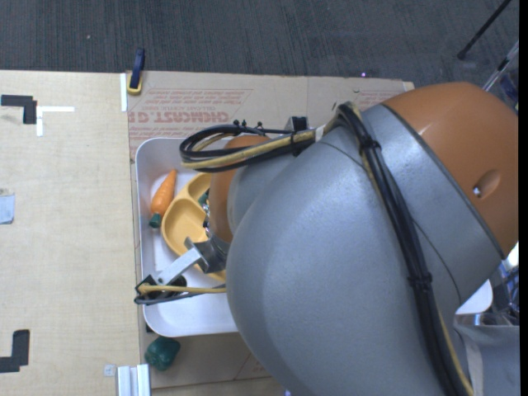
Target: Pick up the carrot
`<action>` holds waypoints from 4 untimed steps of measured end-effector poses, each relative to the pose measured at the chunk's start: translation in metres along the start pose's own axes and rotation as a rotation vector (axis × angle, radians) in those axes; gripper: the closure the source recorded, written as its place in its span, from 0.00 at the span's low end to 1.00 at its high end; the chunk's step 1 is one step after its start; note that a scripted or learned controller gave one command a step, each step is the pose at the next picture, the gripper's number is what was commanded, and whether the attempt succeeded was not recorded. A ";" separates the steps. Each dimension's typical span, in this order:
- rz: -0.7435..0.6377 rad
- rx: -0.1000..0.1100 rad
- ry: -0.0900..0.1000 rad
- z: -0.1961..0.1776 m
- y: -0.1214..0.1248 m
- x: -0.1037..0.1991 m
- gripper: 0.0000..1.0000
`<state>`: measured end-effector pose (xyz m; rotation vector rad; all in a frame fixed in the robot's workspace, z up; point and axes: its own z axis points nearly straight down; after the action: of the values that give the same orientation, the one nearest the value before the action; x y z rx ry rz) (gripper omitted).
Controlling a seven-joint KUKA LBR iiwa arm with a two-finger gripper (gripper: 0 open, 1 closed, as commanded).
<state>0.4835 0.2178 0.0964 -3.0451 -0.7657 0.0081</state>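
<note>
The carrot (163,190) lies in the white bin (177,320), at its far-left corner, just beside the yellow bowl (183,225) and touching nothing of the arm (346,262). The arm's grey bulk covers most of the bin; whether the jaws are released or clenched I cannot tell. By my reading the approach is in hand, with no grasp made. Next, the jaws must descend over the carrot, clear of the bowl.

The KUKA arm (330,271) bulks across the lower right and centre of the frame, its grey casing reaching leftward. Its orange band (462,147) sits at the upper right. A black cable (396,213) runs down the casing, and 1 loop (239,143) arcs toward centre left.
</note>
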 end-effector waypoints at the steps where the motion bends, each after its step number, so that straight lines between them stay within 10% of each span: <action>1: 0.297 -0.002 0.001 0.006 -0.011 -0.001 0.00; 2: 0.308 -0.007 0.000 -0.002 -0.008 -0.001 1.00; 3: 0.305 -0.005 0.000 -0.003 -0.009 -0.001 0.00; 4: 0.281 -0.003 -0.002 0.005 -0.011 -0.001 0.00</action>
<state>0.4771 0.2268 0.0910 -3.1266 -0.3323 0.0102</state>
